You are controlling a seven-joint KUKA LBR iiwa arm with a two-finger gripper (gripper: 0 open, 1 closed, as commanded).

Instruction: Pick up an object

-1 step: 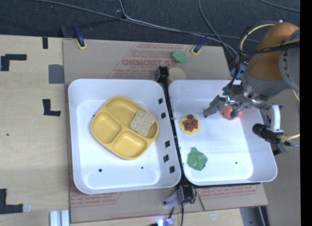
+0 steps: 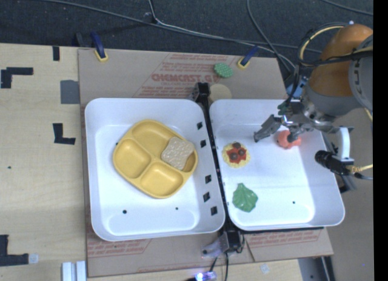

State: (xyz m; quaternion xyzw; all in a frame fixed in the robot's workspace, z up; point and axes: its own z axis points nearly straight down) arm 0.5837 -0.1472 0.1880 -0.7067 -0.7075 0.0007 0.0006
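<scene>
The grey arm with its orange band is reaching in from the right, and its gripper [image 2: 280, 132] is hanging low over the upper right part of the right bin [image 2: 303, 207]. The two dark fingers [image 2: 264, 133] are standing wide apart — one is pointing out to the left, the other is sitting just beside a small orange-red object [image 2: 288, 140], perhaps a toy tomato, on the bin floor. Nothing is showing between the fingers. Farther left in the same bin a small toy pizza [image 2: 236, 154] with red toppings is lying, and below it a green leafy toy [image 2: 245, 197]. The left bin [image 2: 106, 213] is holding a yellow divided tray [image 2: 142, 165] with a cracker-like piece [image 2: 177, 153] lying in its right compartment. Behind the bins, on the cardboard, a small green object [image 2: 222, 69] is resting — too small to name
</scene>
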